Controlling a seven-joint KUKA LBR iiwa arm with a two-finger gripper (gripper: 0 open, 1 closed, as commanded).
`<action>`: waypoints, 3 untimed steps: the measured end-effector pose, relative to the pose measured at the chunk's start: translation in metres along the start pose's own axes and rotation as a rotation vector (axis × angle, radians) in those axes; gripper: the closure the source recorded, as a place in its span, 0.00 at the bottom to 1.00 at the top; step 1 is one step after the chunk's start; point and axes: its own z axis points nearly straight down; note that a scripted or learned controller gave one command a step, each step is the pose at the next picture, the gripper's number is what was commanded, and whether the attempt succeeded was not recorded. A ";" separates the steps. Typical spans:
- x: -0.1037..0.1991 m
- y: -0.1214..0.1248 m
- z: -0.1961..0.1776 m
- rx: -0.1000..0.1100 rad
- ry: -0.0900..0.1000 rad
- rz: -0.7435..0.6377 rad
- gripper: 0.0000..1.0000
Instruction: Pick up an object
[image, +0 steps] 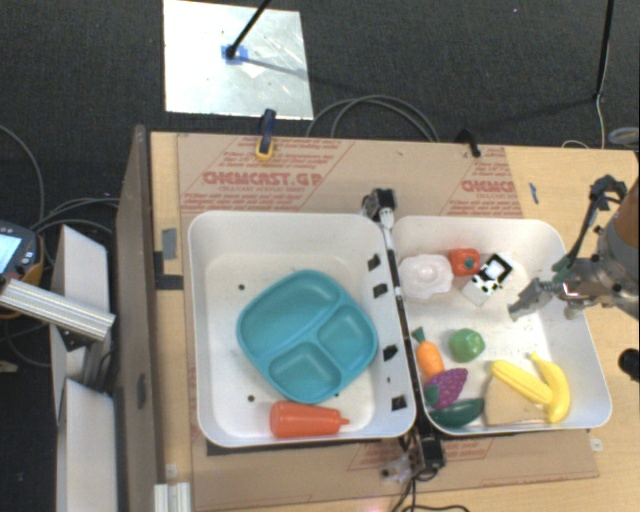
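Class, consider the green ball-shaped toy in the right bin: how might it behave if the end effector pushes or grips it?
The green round toy looks smooth and ball-like, so it would probably roll when nudged. Its glossy surface suggests it could slip from a pinch. It is likely light plastic.

Two white bins (215, 300); one teal tray (307, 337); two carrots (306, 420); two bananas (553, 385)

Bench (160, 330) — brown sheet (300, 175) on it, bearing two white bins (215, 250).
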 end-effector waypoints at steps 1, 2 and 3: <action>0.073 0.062 0.167 -0.004 0.002 -0.007 0.00; 0.037 0.112 0.161 -0.005 -0.001 -0.001 0.00; 0.056 0.169 0.161 0.006 -0.001 -0.006 0.00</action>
